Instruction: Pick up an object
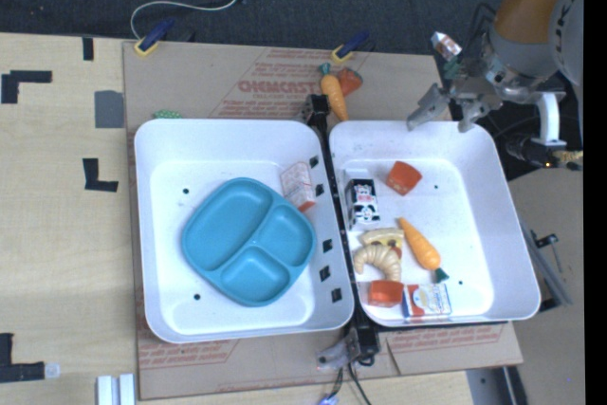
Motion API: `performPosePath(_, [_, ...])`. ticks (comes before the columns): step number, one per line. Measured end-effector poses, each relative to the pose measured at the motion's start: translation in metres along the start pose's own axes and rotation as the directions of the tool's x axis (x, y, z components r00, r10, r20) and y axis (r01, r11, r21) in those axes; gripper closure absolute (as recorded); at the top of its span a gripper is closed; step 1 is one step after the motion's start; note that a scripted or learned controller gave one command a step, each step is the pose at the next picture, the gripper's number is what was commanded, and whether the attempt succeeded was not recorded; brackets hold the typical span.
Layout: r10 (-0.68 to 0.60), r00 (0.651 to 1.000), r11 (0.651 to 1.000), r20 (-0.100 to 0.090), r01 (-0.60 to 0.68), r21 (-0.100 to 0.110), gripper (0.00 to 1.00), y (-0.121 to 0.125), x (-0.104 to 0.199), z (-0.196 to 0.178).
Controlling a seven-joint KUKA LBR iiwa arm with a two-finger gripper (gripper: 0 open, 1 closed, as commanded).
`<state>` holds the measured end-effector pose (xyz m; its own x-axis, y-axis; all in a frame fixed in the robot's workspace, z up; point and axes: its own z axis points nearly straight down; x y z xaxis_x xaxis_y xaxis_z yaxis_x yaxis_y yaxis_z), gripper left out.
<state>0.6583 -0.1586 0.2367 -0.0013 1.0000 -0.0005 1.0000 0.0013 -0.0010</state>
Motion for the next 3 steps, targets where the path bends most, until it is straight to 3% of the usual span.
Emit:
performPosePath(1, [0.001,1.000,1.000,-0.001,-0.001,0.002,0.00,-0.015,0.014,0.081])
performPosePath(2, [0.000,1.000,1.000,0.000,0.000,-0.002,0.00,-0.020,0.020,0.134])
performPosePath(3, [0.000,1.000,1.000,-0.001,0.000,0.001,1.00,-0.021,0.021,0.125])
